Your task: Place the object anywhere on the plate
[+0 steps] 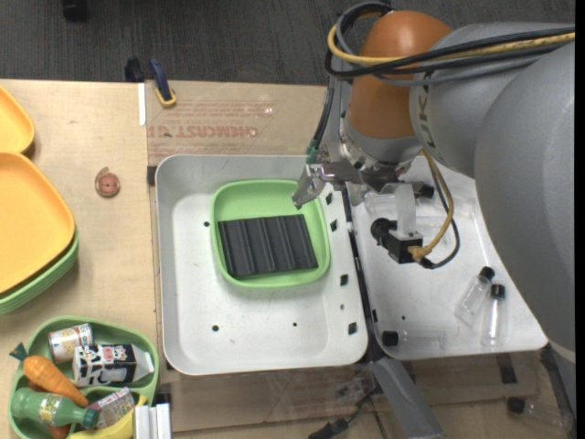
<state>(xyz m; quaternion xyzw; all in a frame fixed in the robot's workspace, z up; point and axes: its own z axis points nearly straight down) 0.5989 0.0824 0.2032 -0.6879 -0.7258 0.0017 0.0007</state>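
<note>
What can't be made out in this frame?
- Gripper: fingers hidden under the arm's wrist, camera view; open or shut unclear.
- Dark ribbed block on green plate: material unreadable.
- Clear vials in right bin: contents too small.
- Yellow trays: cut by left edge.

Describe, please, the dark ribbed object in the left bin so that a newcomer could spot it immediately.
Start at the left shallow white bin, the one away from the grey arm. Inside, toward its far side, sits a square green plastic plate with rounded corners. The dark grey ribbed rectangular block lies flat on that plate, the bin's only dark, grooved item.
</note>
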